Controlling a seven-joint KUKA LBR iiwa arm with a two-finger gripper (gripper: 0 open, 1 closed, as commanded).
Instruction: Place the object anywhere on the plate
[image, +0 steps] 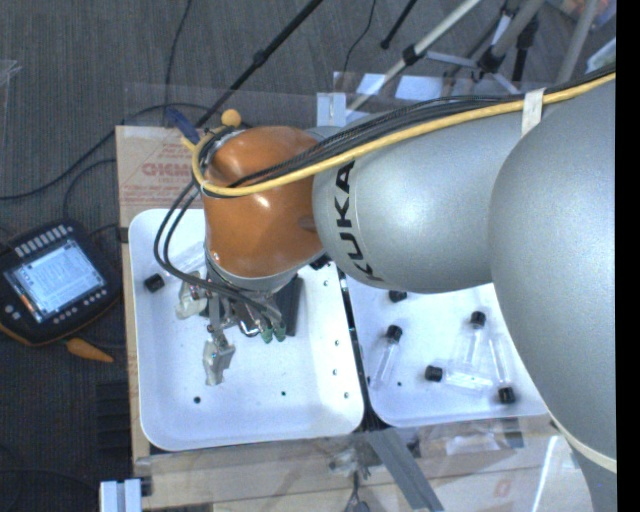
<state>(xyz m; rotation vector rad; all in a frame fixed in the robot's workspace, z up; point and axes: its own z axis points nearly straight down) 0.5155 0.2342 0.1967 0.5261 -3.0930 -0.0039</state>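
Here the grey arm (470, 190) with its orange band (260, 210) reaches over the left bin (160, 400), and the gripper (216, 362) hangs low above the bin's white floor. Whether it is apart or together cannot be told. In the right bin (400, 400) lie several clear vials with black caps; one vial (386, 352) near the left wall has its long axis running up and slightly right, cap at the far end. A small black cap (153, 283) sits in the left bin. A pendant (50, 285) rests left of the table.
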